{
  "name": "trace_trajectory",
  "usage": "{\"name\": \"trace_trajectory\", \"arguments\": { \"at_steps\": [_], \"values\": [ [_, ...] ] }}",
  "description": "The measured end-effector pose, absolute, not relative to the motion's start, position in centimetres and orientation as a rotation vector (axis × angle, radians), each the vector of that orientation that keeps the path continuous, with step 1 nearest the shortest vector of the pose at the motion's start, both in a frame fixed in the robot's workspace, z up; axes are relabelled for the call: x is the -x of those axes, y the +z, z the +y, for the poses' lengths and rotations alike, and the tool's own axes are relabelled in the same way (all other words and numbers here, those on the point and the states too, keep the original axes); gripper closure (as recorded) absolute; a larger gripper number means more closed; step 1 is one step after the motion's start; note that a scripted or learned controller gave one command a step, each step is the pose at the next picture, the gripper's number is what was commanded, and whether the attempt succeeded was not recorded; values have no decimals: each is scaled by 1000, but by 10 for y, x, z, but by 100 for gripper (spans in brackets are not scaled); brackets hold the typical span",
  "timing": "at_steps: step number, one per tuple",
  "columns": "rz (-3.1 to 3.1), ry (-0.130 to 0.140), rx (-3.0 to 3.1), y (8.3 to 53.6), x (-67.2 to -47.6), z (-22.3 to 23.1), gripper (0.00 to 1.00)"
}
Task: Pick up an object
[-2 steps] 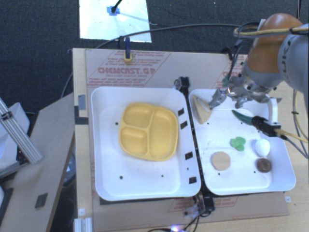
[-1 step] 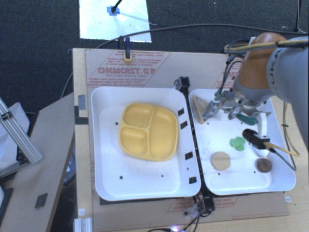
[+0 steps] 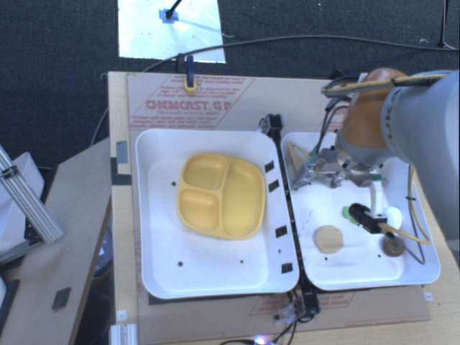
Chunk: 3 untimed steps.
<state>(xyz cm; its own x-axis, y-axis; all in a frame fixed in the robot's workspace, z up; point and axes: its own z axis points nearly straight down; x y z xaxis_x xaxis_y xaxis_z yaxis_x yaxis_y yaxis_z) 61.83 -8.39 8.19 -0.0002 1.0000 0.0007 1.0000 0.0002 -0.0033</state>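
Hovering over the right bin [image 3: 410, 264], the gripper [image 3: 321, 172] hides whether it holds anything, I cannot tell, while the tan disc [image 3: 330, 238] lying flat near the front looks light, stiff and best pinched across its edges

Dark carpet floor [image 3: 57, 42], wooden bench [image 3: 79, 207]

arm [image 3: 424, 113]: cut off at right edge | pincer [image 3: 321, 169]: blurred (finger state unreadable)
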Motion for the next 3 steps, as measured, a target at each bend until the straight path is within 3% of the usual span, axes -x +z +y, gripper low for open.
{"name": "trace_trajectory", "arguments": {
  "at_steps": [1, 3],
  "values": [
    [-2221, -1, 2224, 95, -620, -84, 100],
    [-2231, -8, 2221, 198, -639, -88, 100]
  ]
}}
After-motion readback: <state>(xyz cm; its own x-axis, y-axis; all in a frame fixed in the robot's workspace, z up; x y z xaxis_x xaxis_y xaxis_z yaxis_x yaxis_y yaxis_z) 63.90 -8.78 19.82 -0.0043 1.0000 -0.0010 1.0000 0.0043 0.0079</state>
